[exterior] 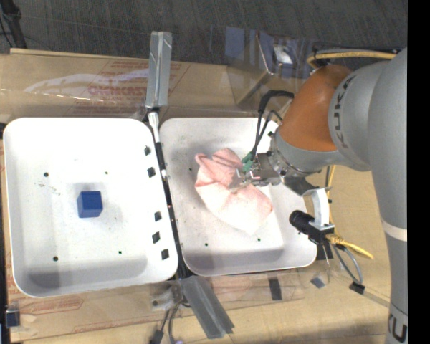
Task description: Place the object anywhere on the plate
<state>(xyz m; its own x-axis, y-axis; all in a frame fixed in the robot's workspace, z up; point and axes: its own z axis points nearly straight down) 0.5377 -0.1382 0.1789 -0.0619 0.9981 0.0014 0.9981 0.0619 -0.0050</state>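
The robot's hand [245, 172] presses down on a crumpled pink cloth [233, 192] in the right bin [201, 260]; its finger spread cannot be told. A blue cube [90, 203] sits in the left bin [29, 264], well apart from the cloth.

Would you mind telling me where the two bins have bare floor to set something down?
The left bin is mostly bare all around the small blue cube. In the right bin, free strips run along the divider side and the near wall. Its middle and arm side are crowded by the pink cloth and the gripper.
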